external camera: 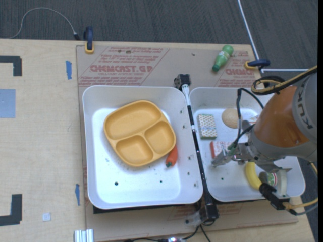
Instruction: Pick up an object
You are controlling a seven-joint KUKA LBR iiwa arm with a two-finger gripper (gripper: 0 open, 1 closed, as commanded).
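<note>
Camera view, arm over right bin [298,183], hand [222,159] low at its 9 o'clock edge, finger state cannot tell, red packet [218,147] just beside it, banana [252,175] near, yellow plate [140,133] and carrot [172,157] in left bin [96,150].
</note>
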